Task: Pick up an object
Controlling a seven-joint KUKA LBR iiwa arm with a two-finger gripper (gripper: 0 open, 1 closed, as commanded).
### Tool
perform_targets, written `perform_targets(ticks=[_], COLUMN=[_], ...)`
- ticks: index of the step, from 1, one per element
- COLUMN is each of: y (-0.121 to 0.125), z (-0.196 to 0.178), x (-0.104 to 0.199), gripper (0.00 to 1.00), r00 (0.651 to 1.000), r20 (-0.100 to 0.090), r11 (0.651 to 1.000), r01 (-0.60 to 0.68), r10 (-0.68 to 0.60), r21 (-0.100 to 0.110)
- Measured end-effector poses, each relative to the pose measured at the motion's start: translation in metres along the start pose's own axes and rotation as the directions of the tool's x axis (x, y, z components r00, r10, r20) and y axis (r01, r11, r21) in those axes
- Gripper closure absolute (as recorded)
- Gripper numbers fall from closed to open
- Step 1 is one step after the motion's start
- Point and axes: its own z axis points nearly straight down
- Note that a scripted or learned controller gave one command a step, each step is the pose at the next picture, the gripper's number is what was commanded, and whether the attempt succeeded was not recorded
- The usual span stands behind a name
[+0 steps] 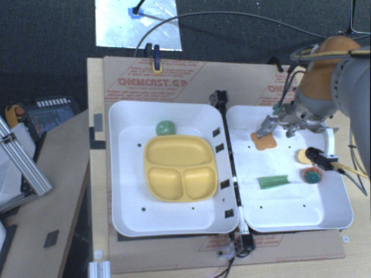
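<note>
My gripper (279, 128) hangs over the back of the right bin (290, 213), its fingers spread open with nothing between them. One fingertip is just above and touching the edge of a flat orange piece (265, 142) on the bin floor. A green stick (273, 181) lies in the middle of that bin. Near the bin's right wall lie a small yellow round piece (303, 155) and a teal and orange object (313, 176).
The left bin (124, 213) holds a yellow divided tray (178, 168) and a green ball (166, 127) behind it. A black divider (227, 155) runs between the bins. A black plug on a cable (320, 157) hangs from the arm over the right bin's right side.
</note>
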Motion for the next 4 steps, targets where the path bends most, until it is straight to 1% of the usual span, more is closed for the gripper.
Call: perform_targets(ticks=[1,2,3,4], y=[0.001,0.003,0.012,0.012], z=[0.030,0.015,-0.040,-0.085], x=[0.001,0.000,0.008,0.013], gripper=[0.00,1.00,1.00,1.00], r00=[1.000,1.000,1.000,1.000], r20=[0.001,0.003,0.002,0.001], r11=[1.000,1.000,1.000,1.000], r01=[0.000,0.002,0.001,0.001], r10=[0.000,-0.002,-0.001,-0.001], r21=[-0.002,-0.011,-0.009,-0.008])
